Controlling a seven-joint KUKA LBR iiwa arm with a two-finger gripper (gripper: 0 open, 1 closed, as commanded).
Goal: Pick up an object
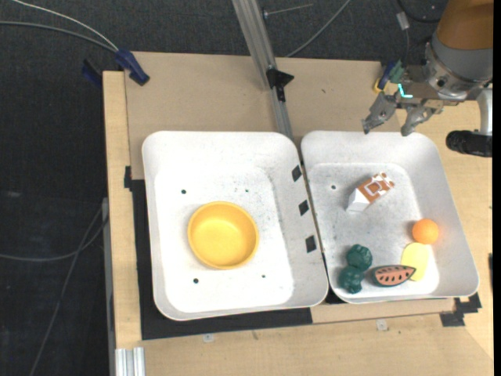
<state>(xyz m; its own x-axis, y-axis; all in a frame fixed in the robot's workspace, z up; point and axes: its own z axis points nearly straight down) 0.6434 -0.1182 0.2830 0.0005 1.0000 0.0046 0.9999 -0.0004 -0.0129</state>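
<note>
- The gripper (389, 124) hangs above the far rim of the right bin (446, 175), near the top right of the view, under the grey wrist and orange band of the arm (462, 30)
- Its two fingers are spread apart, with bare bench and bin rim showing between the tips; nothing sits between them and they touch no object
- In the right bin, a small white and orange carton (370, 192) lies tilted near the middle, well apart from the gripper
- An orange ball (425, 231) sits by the right wall, just above a yellow piece (417, 258)
- A watermelon slice (393, 275) lies against the yellow piece, with a dark green toy (355, 268) just left of it
- The left bin (168, 210) holds a yellow bowl (223, 234), upright
</note>
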